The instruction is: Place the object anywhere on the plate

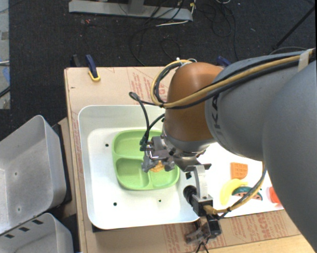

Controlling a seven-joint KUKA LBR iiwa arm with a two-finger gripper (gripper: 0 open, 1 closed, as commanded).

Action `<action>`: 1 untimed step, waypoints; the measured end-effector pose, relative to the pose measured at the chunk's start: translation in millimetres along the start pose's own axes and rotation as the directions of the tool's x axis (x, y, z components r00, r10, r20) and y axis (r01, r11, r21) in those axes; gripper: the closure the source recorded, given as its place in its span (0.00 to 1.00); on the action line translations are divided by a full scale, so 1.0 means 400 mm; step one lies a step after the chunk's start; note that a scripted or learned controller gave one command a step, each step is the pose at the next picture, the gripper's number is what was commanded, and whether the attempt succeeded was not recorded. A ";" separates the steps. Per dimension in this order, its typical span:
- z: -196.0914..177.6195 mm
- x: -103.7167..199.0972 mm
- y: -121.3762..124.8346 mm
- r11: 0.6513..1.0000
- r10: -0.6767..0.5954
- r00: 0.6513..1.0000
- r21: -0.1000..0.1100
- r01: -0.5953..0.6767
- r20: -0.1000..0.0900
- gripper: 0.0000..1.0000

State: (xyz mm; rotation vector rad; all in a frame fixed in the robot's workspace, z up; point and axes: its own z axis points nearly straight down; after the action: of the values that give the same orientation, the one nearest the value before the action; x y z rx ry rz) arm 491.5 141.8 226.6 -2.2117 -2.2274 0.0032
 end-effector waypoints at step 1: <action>-0.031 0.090 -0.018 1.000 -0.001 1.000 -0.003 0.001 -0.001 1.00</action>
State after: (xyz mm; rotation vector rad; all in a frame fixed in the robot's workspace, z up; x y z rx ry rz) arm 484.3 177.7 238.8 -2.2118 -2.2293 -0.0008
